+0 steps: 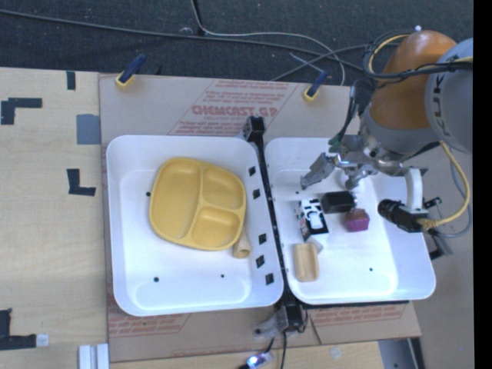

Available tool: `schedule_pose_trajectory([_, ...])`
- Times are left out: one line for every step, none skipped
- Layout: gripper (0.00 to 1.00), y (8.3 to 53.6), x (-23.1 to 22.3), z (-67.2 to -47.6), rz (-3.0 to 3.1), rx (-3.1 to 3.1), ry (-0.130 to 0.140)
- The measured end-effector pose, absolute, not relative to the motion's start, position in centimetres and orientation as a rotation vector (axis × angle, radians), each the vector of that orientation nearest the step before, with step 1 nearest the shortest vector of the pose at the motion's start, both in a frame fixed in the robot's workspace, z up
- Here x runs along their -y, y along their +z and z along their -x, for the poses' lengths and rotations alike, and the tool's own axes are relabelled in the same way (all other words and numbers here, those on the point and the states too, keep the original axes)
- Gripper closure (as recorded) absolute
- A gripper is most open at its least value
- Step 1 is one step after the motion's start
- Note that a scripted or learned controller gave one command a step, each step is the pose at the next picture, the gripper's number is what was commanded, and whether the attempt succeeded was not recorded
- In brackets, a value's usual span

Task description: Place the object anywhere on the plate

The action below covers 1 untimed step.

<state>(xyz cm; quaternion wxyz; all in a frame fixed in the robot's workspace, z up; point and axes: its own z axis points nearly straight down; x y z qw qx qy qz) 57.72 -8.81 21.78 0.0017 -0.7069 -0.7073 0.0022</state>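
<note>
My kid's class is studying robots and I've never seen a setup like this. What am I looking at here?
One camera above a bench looks down at a slant. The grey and orange thing at right is a robot arm; its claw hangs over the right white bin, fingers spread, holding nothing. In that bin lie a black block, a purple piece, a black-and-white printed item and a tan block. The left bin holds a yellow divided plate, with a small tan piece at its edge. The arm should put an object on the plate.
</note>
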Motion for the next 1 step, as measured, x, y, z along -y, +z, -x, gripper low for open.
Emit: schedule_pose_trajectory([0.00, 15.50, 9.37, -57.79, 2.218, 2.219, 0.009])
